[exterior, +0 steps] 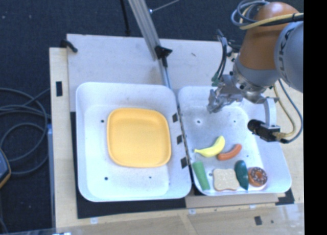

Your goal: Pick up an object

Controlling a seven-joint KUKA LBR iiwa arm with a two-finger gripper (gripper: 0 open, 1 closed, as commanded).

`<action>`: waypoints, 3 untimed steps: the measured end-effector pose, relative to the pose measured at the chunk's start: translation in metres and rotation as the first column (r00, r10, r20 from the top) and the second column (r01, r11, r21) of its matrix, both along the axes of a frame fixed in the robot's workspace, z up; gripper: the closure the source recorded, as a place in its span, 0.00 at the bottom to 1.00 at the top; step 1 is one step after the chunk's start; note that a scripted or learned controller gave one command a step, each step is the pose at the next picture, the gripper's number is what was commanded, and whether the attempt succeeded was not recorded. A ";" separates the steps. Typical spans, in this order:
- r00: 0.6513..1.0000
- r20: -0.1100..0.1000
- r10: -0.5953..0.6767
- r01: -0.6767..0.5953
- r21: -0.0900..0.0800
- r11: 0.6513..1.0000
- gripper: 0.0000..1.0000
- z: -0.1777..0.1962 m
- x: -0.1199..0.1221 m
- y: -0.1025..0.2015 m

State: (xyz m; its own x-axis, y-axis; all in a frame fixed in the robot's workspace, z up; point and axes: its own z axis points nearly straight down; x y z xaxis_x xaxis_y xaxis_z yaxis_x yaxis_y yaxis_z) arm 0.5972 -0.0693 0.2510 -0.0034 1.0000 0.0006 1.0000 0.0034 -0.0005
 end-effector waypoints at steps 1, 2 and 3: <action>1.000 0.000 0.000 0.000 -0.001 1.000 1.00 -0.007 0.026 0.049; 1.000 0.001 0.000 0.000 0.000 1.000 1.00 -0.018 0.043 0.095; 1.000 0.001 -0.001 0.001 0.000 1.000 1.00 -0.019 0.058 0.138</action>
